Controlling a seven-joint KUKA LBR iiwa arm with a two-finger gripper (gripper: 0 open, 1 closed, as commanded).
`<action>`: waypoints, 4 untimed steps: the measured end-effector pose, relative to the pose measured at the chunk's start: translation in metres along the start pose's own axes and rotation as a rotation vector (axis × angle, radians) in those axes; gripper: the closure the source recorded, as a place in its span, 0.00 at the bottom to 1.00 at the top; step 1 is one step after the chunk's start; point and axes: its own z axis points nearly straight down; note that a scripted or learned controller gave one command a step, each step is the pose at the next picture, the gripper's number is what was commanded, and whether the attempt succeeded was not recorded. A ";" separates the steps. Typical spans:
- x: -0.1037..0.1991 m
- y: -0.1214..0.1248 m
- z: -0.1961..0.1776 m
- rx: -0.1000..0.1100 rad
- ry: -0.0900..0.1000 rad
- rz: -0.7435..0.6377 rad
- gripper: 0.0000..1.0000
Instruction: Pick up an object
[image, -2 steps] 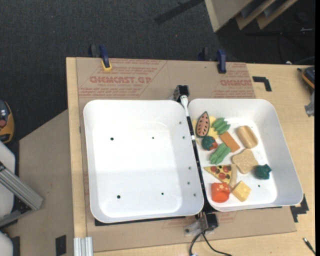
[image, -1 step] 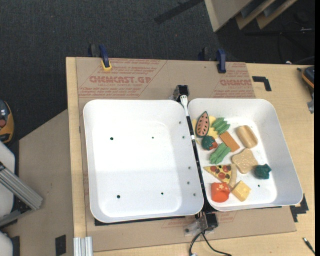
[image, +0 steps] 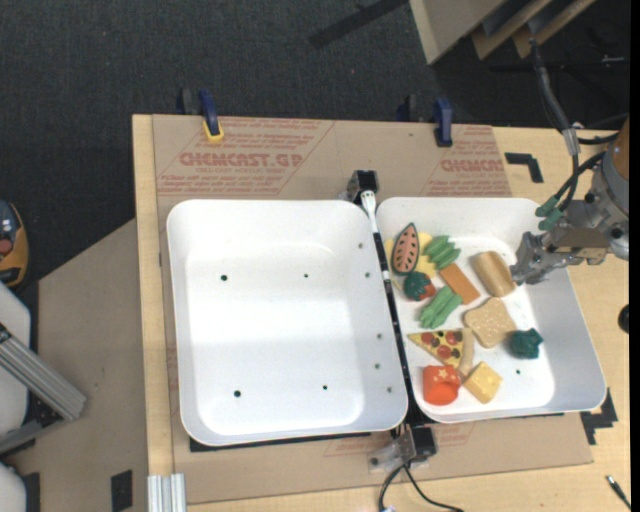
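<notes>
The right bin (image: 572, 335) holds several toy foods. Among them are a watermelon slice (image: 405, 248), an orange carrot (image: 460, 282), a tan bread roll (image: 491, 272), a slice of toast (image: 488, 322), a dark green broccoli (image: 524, 344), a pizza slice (image: 438, 343), a red tomato (image: 440, 384) and a yellow cheese wedge (image: 483, 382). My gripper (image: 523, 267) reaches in from the right and hangs low over the bin, just right of the bread roll. Nothing visible is held in it.
The left bin (image: 270, 320) lies beside the right one, with a black divider strip (image: 380, 270) between them. Both rest on a cardboard sheet (image: 300, 150) held by blue clamps (image: 210, 112). Cables hang at the upper right.
</notes>
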 end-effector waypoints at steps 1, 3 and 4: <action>0.031 0.001 -0.092 -0.026 -0.004 0.001 1.00; 0.133 0.000 -0.060 0.000 -0.004 -0.002 1.00; 0.199 -0.001 -0.184 -0.028 0.002 -0.002 1.00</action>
